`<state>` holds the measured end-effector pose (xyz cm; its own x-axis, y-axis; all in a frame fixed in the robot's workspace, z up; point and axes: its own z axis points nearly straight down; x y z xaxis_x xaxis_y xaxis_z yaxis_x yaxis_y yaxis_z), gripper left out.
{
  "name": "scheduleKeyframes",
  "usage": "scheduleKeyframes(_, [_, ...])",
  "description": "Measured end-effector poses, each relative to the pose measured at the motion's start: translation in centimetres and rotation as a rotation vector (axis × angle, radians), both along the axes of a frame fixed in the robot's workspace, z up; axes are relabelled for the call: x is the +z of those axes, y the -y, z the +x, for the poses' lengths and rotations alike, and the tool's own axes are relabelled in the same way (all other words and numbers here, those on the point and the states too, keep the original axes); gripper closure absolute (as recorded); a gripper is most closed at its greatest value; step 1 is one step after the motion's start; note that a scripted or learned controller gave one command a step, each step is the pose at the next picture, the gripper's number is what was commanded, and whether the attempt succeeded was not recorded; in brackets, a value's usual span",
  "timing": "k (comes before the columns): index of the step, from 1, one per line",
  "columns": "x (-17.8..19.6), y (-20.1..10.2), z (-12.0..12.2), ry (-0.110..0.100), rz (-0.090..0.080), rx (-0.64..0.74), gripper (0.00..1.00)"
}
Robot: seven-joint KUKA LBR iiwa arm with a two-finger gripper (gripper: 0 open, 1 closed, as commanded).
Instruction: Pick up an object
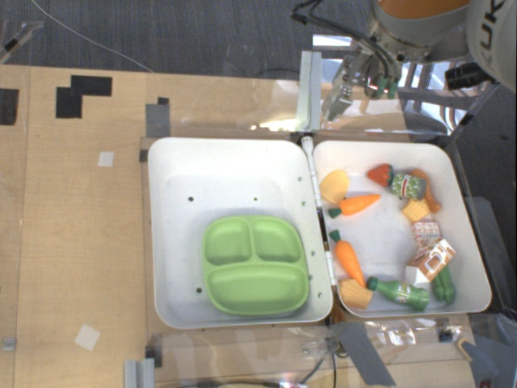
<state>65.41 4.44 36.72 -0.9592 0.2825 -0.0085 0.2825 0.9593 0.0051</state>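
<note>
The gripper (338,103) hangs above the bench, just past the back edge of the right bin (464,217). Its fingers sit close together with nothing between them. Two carrots (358,204), a lemon (334,185) and a green bottle (401,292) lie in that bin. A green tray (255,263) sits in the left bin (174,217).

A green divided plate (255,264) lies in the left white bin (174,176).

1. We see the arm (428,6) entering from the upper right, its orange band at the top edge.
2. The gripper (338,103) points down and leftward, its fingers (333,107) slim and close together, holding nothing.
</note>
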Motion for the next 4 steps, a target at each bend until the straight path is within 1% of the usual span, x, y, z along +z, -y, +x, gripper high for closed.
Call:
scheduleKeyframes(1, [-2.6,-5.7,-4.8,-0.003,0.002,-0.026,1.0])
scheduleKeyframes(2, [-6.5,1.5,0.7,-0.002,-0.005,0.241,1.0])
scheduleKeyframes(3, [-9.1,7.9,-5.1,0.0,-0.007,0.382,1.0])
scheduleKeyframes(4, [-2.5,15.8,1.6,0.007,-0.012,0.476,1.0])
